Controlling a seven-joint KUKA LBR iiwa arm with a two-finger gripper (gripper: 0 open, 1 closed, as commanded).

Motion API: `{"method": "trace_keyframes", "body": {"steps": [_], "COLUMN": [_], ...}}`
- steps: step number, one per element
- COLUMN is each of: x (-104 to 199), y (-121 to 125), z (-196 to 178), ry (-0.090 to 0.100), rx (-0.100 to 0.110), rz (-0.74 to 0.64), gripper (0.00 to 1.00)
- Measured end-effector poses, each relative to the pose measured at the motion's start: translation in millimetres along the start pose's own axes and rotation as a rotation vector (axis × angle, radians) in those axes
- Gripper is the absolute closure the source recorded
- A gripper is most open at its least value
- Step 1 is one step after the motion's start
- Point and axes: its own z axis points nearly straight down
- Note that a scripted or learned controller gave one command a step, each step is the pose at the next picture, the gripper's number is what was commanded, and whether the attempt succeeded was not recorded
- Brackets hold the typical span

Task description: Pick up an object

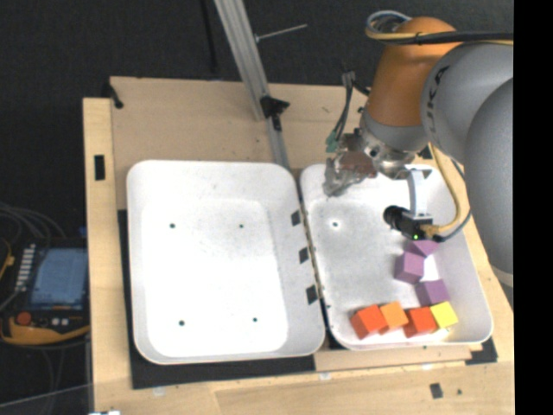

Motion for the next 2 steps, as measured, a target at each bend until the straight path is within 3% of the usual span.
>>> {"method": "trace_keyframes", "body": {"steps": [2], "x": [106.2], "y": [-22.6], "z": [-23.6], "ry": [0.002], "rx": [0.0], "rz": [-0.002], "gripper": [1.0]}}
